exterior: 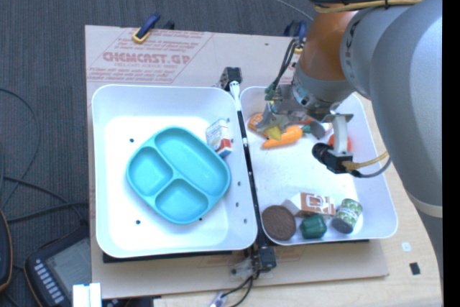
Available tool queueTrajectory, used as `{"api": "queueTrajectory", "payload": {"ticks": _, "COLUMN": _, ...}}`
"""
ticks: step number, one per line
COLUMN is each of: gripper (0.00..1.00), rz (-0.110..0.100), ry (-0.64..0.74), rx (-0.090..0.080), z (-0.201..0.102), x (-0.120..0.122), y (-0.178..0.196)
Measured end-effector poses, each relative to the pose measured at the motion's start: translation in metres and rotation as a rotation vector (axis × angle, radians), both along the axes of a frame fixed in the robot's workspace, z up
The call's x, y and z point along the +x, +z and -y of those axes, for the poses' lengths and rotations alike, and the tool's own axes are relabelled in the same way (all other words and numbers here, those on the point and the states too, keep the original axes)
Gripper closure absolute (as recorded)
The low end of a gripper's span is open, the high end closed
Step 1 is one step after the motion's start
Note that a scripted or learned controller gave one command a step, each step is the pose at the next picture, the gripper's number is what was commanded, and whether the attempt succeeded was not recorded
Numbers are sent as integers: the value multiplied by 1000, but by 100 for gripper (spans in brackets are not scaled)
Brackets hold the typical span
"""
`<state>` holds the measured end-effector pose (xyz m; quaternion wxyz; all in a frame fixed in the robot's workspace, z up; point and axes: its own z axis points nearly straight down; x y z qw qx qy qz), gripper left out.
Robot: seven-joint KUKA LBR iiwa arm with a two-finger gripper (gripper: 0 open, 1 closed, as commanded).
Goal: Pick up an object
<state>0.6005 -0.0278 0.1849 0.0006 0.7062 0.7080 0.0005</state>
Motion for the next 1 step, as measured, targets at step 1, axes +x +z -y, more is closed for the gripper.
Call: {"api": "queueTrajectory", "payload": {"ticks": 1, "gripper": 100, "rz": -3, "ry": 0, "rx": 0, "z": -72, "x": 10, "y": -1}}
